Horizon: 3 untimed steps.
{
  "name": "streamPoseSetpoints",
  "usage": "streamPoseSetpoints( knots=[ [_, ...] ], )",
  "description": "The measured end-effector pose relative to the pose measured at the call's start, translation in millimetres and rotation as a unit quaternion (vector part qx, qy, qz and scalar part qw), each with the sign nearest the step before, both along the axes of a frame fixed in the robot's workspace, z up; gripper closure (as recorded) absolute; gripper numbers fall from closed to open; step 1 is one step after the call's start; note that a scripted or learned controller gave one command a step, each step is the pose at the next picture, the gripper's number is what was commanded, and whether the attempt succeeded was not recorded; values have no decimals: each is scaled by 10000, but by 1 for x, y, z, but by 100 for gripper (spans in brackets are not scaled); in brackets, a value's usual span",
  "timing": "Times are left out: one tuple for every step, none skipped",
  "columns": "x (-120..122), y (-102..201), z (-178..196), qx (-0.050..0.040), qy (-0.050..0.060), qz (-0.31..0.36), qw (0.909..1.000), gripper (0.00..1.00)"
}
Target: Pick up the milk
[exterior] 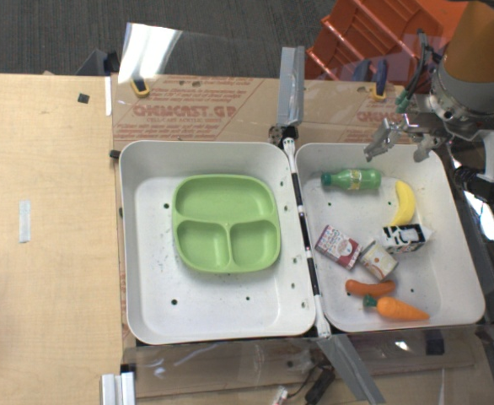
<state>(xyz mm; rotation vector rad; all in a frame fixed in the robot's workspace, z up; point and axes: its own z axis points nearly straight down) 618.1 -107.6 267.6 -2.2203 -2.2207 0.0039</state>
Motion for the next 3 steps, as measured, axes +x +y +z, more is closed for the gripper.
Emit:
streamPoseSetpoints(
  knots=[
    [-11,-115,-124,4,-10,153,9999,0],
    [-48,-101,-177,20,0,239,9997,0],
    [-48,-102,-168,11,-11,224,9997,100]
  ],
)
